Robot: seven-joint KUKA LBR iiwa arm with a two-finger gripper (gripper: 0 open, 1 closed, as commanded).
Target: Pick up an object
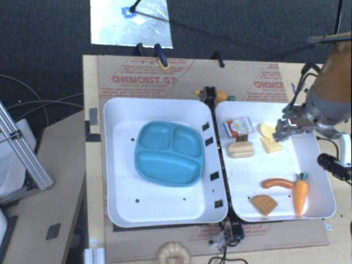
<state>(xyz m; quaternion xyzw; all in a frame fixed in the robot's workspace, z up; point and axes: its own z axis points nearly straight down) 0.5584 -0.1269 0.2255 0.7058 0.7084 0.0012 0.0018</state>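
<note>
Camera view: hand (281, 130) hung low in right bin (324, 202), just over the yellow cheese wedge (270, 145); open or closed, couldn't tell. Approach step, I'd judge; next needs descent & closing on wedge

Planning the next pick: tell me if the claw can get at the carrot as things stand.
Probably yes. The carrot lies in the open at the right bin's near corner, with only the sausage close beside it, and the claw hangs over the same bin.
</note>
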